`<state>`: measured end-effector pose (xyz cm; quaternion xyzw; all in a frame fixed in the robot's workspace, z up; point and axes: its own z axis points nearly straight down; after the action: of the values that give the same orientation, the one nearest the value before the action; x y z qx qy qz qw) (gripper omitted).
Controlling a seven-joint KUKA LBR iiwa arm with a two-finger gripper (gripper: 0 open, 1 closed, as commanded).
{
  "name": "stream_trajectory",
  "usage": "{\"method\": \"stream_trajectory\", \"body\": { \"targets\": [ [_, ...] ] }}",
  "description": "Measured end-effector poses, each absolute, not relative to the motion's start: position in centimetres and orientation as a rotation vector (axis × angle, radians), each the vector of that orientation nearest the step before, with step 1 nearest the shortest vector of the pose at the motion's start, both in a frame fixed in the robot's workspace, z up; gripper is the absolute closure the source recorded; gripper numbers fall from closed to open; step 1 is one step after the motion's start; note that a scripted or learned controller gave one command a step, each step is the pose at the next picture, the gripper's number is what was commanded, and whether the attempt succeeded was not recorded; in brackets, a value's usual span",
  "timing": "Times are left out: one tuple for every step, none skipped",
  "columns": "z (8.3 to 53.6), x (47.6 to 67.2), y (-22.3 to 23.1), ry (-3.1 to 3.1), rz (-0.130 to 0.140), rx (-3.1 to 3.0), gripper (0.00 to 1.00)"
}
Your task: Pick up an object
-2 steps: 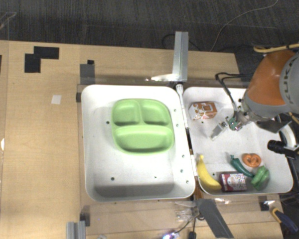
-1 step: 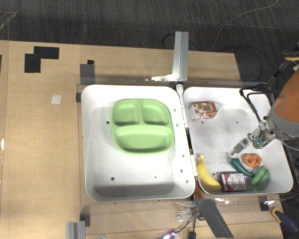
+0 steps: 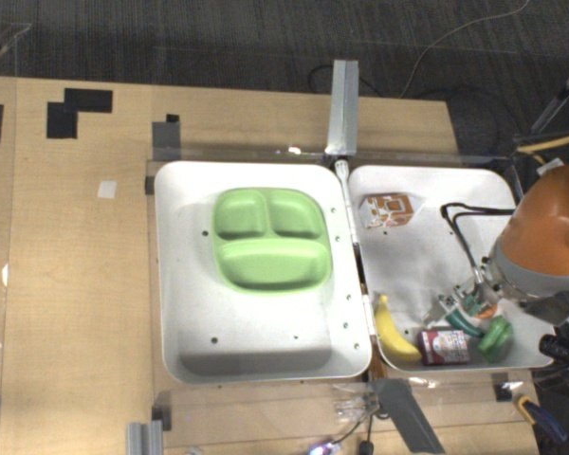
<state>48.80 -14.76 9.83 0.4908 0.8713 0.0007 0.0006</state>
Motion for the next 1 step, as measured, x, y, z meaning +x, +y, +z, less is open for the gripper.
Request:
{"method": "stream_trajectory", "body": {
  "targets": [
    [13.18, 48.87, -10.41, 2.834, 0.003, 1.349, 0.00]
  ]
}}
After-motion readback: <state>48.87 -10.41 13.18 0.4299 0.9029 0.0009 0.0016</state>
